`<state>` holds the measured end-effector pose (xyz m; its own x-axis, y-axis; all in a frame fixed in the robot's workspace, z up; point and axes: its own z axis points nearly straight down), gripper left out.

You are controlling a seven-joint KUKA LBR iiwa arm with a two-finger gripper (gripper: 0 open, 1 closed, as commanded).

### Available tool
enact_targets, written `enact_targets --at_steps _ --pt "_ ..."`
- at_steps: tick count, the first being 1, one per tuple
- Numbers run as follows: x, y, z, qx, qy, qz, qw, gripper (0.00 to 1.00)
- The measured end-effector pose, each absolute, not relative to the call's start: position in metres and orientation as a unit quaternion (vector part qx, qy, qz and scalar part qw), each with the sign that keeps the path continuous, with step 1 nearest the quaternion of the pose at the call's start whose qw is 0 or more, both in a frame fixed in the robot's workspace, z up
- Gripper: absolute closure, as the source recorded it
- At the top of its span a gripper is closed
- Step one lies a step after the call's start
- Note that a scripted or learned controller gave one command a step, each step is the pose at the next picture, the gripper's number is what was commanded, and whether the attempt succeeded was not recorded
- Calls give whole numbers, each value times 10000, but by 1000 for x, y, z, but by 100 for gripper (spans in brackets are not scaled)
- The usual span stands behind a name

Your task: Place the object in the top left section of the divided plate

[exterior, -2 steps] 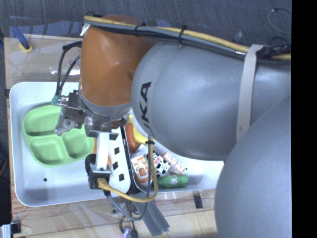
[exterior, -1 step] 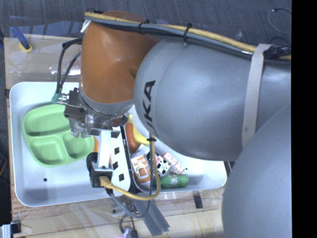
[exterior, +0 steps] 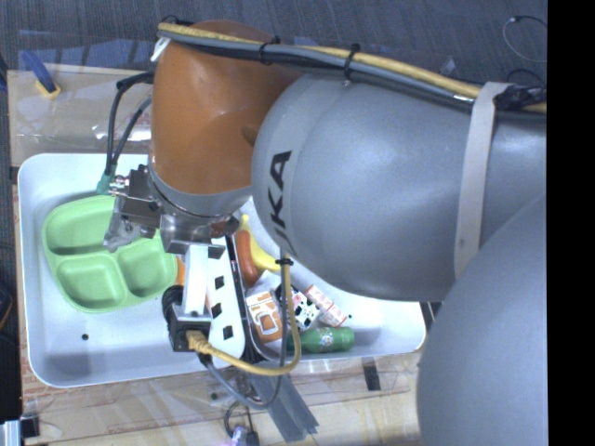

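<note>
Divided plate: The green divided plate [exterior: 93, 254] lies flat in the left part of the white bin [exterior: 56, 360], which sits on the worktop [exterior: 112, 412]. You see three sections.
Target section: The top left section [exterior: 74, 223] is the one toward the bin's far left corner. Nothing lies in the part of it that you can see.
Object: The task does not name it, so you cannot tell which thing is meant. Loose things lie heaped to the view's right of the plate, partly under the arm [exterior: 372, 184]: a yellow curved piece [exterior: 263, 260], an orange piece [exterior: 244, 247], a green bottle-like thing [exterior: 327, 340] and a spotted white cube [exterior: 303, 310].
Jaws: They hang at the plate's upper right rim. The wrist hides them, so you cannot tell how wide they stand or whether they carry anything.
Governing relation: The target section lies just beside the jaws, toward the view's left. The heap lies on the opposite side, toward the view's right and front.
Judgement: If a thing is carried, a short shift left precedes release. If not, the arm must go to the heap.
Risk: A release at the present spot would likely land on the divider or in the right section.
</note>
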<state>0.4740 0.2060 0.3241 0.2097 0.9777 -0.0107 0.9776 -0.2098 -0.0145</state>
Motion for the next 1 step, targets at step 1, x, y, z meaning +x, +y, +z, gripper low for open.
enact_targets --at_steps 1 --pt "474 207 333 -7739 -6332 98 25 100"
